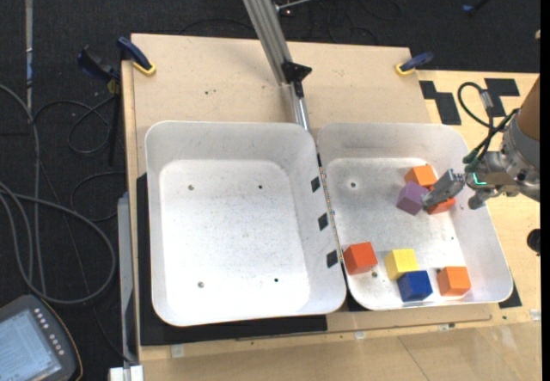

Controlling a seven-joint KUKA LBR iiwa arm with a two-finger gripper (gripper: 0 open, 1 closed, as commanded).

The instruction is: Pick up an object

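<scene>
Jaws [444, 191] sit in the right bin [481, 237], touching purple block [412, 198] and orange block [421, 175]; grip state cannot be told.

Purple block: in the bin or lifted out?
In. The purple block lies on the floor of the right bin, beside an orange block, with the hand right next to it.
</scene>
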